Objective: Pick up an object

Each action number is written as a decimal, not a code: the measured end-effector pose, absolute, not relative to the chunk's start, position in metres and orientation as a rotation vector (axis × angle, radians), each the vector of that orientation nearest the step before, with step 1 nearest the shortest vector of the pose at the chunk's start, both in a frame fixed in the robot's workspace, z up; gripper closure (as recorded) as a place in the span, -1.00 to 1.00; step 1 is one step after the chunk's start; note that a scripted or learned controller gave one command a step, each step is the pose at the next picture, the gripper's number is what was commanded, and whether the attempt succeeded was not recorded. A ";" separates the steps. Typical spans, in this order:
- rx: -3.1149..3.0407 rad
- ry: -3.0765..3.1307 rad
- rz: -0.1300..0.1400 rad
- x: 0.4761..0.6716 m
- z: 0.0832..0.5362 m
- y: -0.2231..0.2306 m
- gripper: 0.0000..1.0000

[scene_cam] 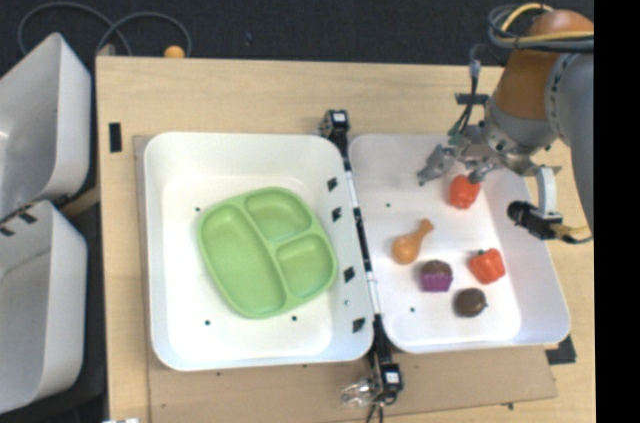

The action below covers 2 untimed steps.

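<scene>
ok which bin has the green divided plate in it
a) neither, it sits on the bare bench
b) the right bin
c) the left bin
c) the green divided plate lies inside the left bin, while the right bin holds the small toy foods, such as the drumstick, with the gripper above them.

arm point(545, 71): cut off at right | claw point(455, 166): finger state unclear
</scene>
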State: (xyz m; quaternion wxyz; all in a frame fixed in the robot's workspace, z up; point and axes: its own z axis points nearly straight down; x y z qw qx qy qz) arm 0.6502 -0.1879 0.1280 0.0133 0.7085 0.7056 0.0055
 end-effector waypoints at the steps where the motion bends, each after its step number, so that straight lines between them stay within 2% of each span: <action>1: 2.207 2.197 0.015 0.650 0.137 -0.189 1.00; 2: 2.215 2.216 0.006 0.653 0.202 -0.193 1.00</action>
